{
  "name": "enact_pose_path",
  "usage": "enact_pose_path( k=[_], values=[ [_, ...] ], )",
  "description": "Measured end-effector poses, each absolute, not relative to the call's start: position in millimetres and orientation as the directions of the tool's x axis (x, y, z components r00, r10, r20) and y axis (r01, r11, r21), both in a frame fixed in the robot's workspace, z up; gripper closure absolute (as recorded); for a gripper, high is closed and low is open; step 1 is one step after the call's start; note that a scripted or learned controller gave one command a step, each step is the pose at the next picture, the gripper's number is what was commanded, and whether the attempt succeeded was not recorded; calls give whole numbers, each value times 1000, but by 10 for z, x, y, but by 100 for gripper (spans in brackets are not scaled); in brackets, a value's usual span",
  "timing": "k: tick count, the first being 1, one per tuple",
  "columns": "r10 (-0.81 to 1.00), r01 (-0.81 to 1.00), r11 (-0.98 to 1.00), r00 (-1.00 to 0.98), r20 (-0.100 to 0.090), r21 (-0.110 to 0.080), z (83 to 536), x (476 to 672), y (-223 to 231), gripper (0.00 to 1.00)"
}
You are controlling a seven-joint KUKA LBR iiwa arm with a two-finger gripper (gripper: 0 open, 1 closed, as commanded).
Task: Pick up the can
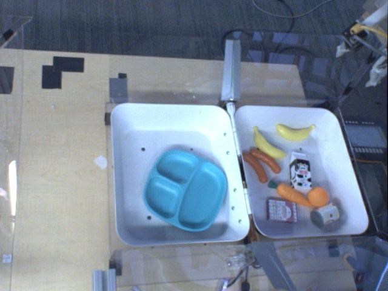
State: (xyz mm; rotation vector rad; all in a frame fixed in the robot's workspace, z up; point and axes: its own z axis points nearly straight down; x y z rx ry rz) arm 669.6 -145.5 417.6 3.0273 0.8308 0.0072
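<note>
The can (326, 214) is small and grey and lies on its side in the front right corner of the right bin (345, 139). It rests just below an orange (317, 196) and close to the tip of a carrot (294, 194). Nothing covers the can.
Also in the right bin are a maroon box (282, 210), a cow-patterned carton (299, 171), two sausages (257, 162) and two bananas (268, 143). The left bin (124, 162) holds a blue divided plate (186, 190). Cables and gear (367, 26) sit off the bench at the top right.
</note>
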Motion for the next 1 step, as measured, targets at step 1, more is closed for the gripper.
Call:
enact_pose_path(
  k=[1],
  values=[
    [513,513,-858,858,0,1,3839,6480,-1321,0]
  ],
)
